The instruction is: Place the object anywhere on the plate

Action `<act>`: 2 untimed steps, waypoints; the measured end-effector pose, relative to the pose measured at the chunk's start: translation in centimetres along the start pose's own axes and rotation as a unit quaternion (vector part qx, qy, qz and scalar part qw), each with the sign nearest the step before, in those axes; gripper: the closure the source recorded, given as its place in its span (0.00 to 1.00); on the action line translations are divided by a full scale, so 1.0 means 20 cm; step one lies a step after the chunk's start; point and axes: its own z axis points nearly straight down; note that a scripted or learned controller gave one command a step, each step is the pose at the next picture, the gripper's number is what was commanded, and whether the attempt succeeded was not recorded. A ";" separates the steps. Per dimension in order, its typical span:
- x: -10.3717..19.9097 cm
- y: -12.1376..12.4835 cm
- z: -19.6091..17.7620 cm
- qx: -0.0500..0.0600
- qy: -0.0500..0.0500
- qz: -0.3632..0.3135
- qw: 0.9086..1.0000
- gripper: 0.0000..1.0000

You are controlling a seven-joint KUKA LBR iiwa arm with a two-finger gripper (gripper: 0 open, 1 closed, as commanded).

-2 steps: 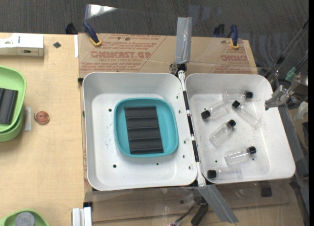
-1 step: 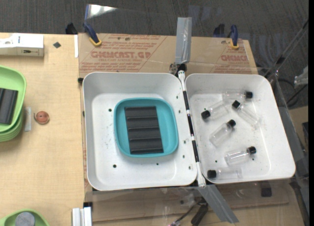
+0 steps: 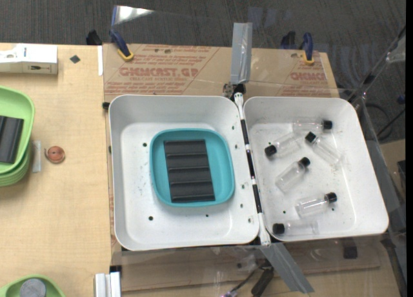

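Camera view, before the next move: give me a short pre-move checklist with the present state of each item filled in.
1. Teal plate sits flat in the left bin: ok.
2. Plate surface free to receive a vial: not ok as a bare surface, since a black ribbed insert covers its middle; the teal rim is clear.
3. Clear vials with black caps lie in the right bin: ok, about six, all lying down.
4. A vial stands apart for a clean pick: ok, the middle one is separate.
5. Any vial already on the plate: not ok, none yet.
6. End effector state: cannot tell.
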 end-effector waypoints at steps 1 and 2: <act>0.05 0.13 0.00 0.000 0.000 0.063 0.998 0.00; 0.11 0.26 0.02 0.000 0.000 0.119 0.993 0.00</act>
